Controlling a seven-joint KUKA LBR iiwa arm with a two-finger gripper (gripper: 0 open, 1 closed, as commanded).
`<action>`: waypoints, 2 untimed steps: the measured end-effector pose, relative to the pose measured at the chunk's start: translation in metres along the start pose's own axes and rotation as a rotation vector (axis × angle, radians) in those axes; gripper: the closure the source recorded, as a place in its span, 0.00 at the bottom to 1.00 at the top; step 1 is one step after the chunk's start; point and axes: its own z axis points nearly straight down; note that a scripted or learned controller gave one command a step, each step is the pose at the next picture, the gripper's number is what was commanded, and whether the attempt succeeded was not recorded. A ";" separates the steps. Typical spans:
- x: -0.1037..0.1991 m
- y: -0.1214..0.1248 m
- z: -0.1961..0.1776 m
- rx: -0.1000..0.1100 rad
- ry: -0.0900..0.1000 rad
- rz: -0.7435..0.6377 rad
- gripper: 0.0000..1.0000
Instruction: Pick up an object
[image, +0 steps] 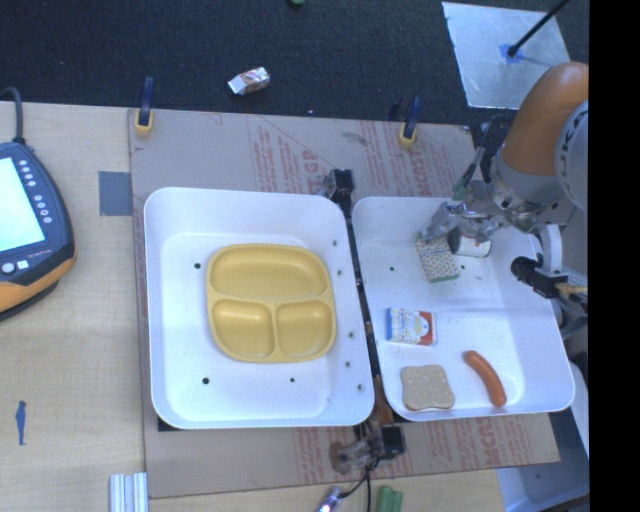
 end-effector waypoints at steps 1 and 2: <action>0.020 -0.019 -0.013 0.009 0.002 -0.001 0.00; 0.020 -0.011 0.034 0.035 0.004 0.006 0.00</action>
